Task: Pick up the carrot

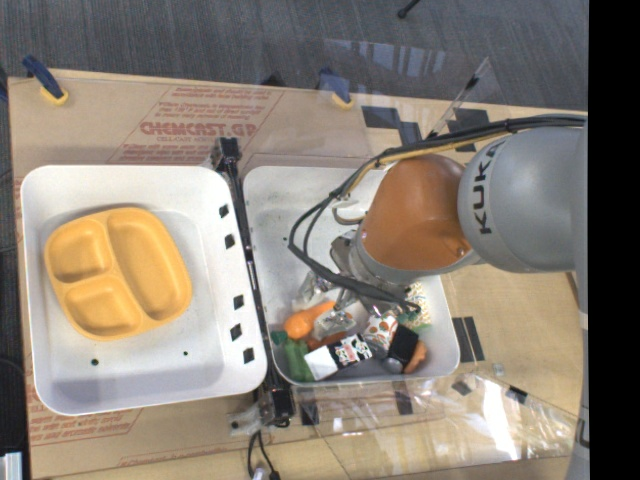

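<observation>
Well, I see one smooth orange carrot (308,320) near the right bin's (262,230) front edge, among jumbled packets. My gripper (338,308) sits just beside it; finger state unclear. One yellow three-compartment plastic tray (117,271) fills the left bin (40,200).

Dark grey carpet floor (200,18), brown cardboard-covered bench (130,118) — blue clamps (45,80)

A robotics lab. A KUKA arm (500,208) reaches over a cardboard-covered bench (150,128) with blue clamps (45,80) at 11 o'clock. Grey carpet (200,18) lies beyond.
</observation>
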Controlling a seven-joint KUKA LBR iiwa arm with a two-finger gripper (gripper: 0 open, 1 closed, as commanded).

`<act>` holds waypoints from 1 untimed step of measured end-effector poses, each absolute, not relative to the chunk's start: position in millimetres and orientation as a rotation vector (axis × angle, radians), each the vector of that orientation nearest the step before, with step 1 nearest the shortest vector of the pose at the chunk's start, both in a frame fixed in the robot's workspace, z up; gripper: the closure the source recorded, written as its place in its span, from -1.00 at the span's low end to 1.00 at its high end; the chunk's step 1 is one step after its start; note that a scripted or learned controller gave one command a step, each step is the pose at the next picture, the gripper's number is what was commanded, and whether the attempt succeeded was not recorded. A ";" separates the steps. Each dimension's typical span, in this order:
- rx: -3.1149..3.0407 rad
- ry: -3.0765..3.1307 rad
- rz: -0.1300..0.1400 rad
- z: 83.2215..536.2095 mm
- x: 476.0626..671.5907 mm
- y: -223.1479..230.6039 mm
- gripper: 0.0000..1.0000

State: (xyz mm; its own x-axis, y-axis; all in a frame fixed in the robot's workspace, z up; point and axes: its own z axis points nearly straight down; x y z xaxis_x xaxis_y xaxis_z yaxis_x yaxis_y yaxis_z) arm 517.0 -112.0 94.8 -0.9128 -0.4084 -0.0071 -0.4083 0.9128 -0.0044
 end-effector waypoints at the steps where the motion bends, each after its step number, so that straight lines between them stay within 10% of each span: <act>1: -0.234 3.128 -0.001 134.7 506.8 -103.0 1.00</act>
